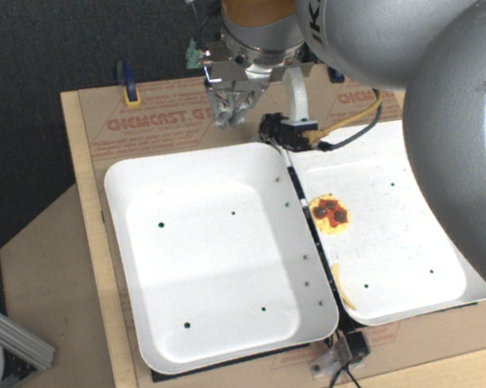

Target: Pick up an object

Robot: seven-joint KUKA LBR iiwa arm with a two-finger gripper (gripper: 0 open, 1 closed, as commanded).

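Observation:
A flat yellow round piece with red and dark blotches (329, 213) lies in the right bin (419, 298), near its left wall. A pale yellowish sliver (340, 288) rests against that same wall, closer to the front. My gripper (230, 111) hangs over the brown board just behind the back rim of the left bin (134, 249), well away from both pieces. Nothing is seen hanging under it. The grey arm covers the right part of the right bin.
The two bins touch along a shared middle wall (306, 225). A blue and yellow clamp (128, 81) grips the board's back edge at left. An aluminium rail (12, 338) lies off the bench at the lower left.

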